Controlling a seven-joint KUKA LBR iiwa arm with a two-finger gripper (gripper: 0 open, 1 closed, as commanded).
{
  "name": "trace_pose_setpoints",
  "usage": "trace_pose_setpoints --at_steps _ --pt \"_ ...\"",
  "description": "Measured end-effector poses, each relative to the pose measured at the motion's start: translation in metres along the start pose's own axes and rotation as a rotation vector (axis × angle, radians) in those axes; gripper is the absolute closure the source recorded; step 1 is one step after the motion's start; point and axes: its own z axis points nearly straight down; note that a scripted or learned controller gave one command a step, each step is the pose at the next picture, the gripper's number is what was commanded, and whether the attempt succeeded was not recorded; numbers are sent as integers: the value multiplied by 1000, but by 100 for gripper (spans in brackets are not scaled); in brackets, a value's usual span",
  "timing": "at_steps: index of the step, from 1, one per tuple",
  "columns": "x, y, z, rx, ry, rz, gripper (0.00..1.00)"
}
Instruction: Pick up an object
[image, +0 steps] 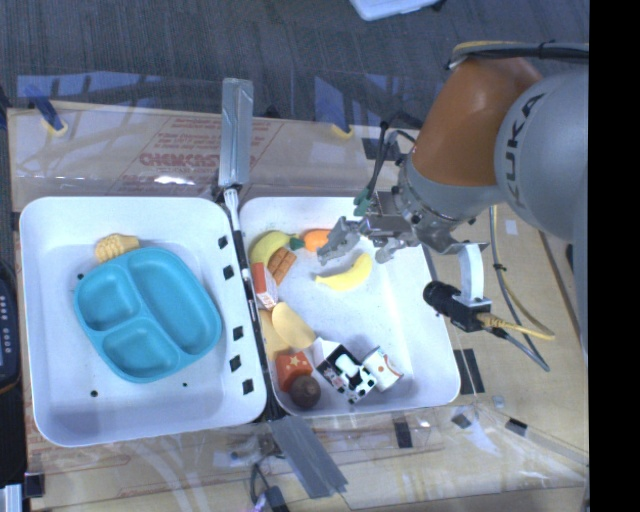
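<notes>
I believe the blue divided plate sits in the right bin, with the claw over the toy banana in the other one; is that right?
Not quite: the blue divided plate sits in the left bin, not the right. The camera view shows it there, beside a piece of toy corn. The rest stands: the claw is over the toy banana in the other bin.

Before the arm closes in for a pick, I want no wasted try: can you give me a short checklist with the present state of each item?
1. Gripper over the right bin: ok.
2. Target near it: the banana lies just below it: ok.
3. Banana apart from its neighbours: ok.
4. Jaws open enough: cannot tell.
5. Something already held: cannot tell.
6. Blue plate in the left bin, out of the way: ok.
</notes>
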Motion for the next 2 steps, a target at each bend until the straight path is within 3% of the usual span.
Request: trace_pose_setpoints --at_steps 1,2 --pt "-32 86 54 1 1 -173 0" --pt "-68 81 182 -7 0 -282 0"
